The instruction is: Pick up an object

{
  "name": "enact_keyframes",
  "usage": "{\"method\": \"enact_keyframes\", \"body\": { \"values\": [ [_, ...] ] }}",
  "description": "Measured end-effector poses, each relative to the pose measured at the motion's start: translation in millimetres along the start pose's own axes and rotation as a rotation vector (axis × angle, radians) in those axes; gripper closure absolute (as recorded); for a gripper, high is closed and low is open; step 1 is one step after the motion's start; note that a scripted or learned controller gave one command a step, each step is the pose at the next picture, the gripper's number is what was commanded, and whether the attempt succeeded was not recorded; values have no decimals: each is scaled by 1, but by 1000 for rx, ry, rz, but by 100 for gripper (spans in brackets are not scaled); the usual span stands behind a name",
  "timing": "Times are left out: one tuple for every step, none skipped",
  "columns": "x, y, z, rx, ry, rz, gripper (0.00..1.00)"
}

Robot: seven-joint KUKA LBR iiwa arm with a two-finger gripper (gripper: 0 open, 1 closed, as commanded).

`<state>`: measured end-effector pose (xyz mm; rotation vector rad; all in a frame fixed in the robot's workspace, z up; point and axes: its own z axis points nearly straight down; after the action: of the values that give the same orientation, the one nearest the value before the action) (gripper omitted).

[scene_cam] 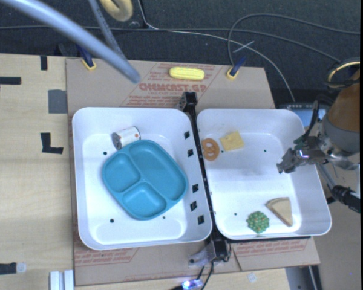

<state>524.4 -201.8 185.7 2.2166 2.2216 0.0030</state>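
**Gripper at the right bin's far edge, nothing in its grasp**

The tan wedge (282, 210) lies just below the gripper (288, 163), in the right bin (263, 121), with the green knobbly ball (258, 222) beside it, further left. Up and left of the fingers sit the yellow block (232, 141) and the brown ring (210, 149), touching or nearly so. The fingers look slightly parted and hold nothing, though they are dark and small here. Far left, the left bin (85, 180) carries the blue divided plate (144, 178) and a small tipped cup (126, 137).
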Motion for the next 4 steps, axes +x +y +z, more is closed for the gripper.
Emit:
{"method": "enact_keyframes", "body": {
  "values": [
    [4,-1,-63,-1,-1,0,100],
    [4,0,-94,2,0,0,100],
    [53,28,-84,4,1,-4,100],
    [106,54,-76,4,1,-4,100]
  ]
}}
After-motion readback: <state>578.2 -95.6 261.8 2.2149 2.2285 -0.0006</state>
